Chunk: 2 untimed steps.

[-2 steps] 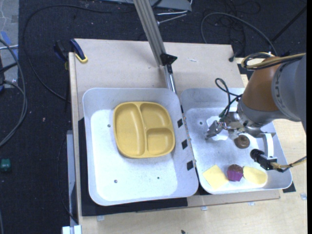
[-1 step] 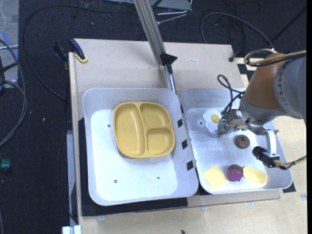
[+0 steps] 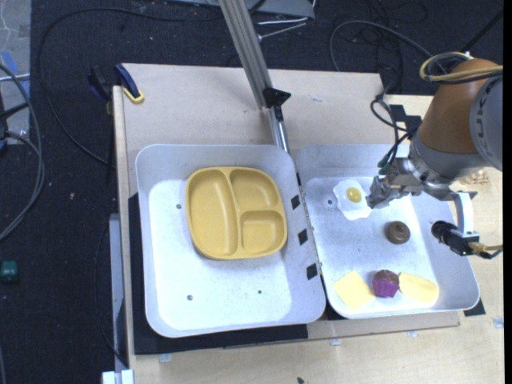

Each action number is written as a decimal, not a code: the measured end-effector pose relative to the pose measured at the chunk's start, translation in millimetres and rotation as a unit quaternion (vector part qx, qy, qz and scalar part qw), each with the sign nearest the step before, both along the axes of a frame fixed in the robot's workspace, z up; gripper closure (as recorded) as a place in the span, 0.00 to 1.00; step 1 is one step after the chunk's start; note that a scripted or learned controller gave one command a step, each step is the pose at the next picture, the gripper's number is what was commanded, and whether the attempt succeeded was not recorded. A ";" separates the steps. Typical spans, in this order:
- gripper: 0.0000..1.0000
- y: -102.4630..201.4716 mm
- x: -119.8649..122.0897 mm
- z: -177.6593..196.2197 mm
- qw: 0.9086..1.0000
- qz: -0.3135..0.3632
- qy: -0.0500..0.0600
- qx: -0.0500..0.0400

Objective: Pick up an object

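Observation:
In the right bin (image 3: 448, 282) lie a white fried egg with a yellow yolk (image 3: 351, 198), a brown round piece (image 3: 397, 232), a purple piece (image 3: 386, 283) and two pale yellow pieces (image 3: 353, 290) (image 3: 418, 288). My gripper (image 3: 376, 196) hangs low over the bin's upper part, right beside the egg's right edge. Whether it touches the egg I cannot tell. The arm comes in from the right.
The left bin (image 3: 160, 286) bears a yellow divided tray (image 3: 236, 212). A metal pole (image 3: 250, 46) slants down to the ridge between the bins. Cables hang off the arm by the right bin's far edge (image 3: 396, 146).

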State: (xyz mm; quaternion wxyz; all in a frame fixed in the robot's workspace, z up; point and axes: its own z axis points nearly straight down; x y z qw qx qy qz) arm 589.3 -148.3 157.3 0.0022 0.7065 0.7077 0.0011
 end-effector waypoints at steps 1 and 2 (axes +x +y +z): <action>1.00 1.1 8.4 45.2 1.000 0.000 0.000 0.000; 1.00 1.3 9.1 56.2 1.000 0.000 0.001 0.000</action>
